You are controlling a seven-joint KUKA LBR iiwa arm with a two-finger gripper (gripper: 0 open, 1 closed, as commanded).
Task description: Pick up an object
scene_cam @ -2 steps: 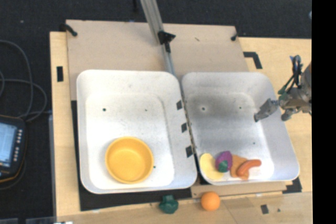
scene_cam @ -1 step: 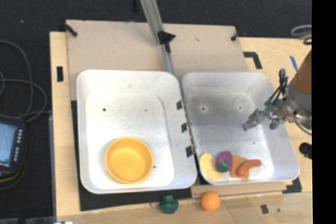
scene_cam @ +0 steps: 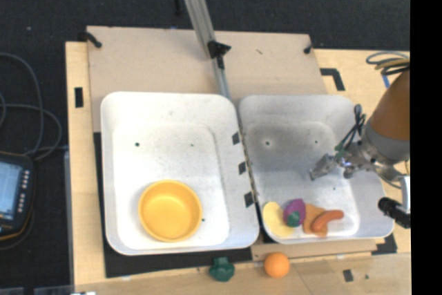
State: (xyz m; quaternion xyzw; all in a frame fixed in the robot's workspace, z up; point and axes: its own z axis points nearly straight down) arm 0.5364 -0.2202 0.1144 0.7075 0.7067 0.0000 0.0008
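1. A pale wooden bench (scene_cam: pixel 79 148) on a dark floor carries two shallow white bins side by side. The left bin (scene_cam: pixel 166 121) holds a yellow bowl (scene_cam: pixel 170 210) near its front, and the right bin (scene_cam: pixel 290 128) holds a small heap of toys in its near corner.
2. The heap is a yellowish piece (scene_cam: pixel 271 215), a purple toy (scene_cam: pixel 295 208) with a green bit, and an orange sausage-shaped toy (scene_cam: pixel 325 218) (its long axis runs roughly left to right, tilted slightly up toward the right).
3. The gripper (scene_cam: pixel 334 167) hovers over the right bin's right-hand half, with nothing visibly between its fingers; whether they are spread or closed, I cannot tell.
4. The heap lies toward the front edge from the gripper, near but apart from it, the orange toy closest.
5. An orange ball (scene_cam: pixel 276 264) and a green toy (scene_cam: pixel 222 269) sit on the bench outside the bins.
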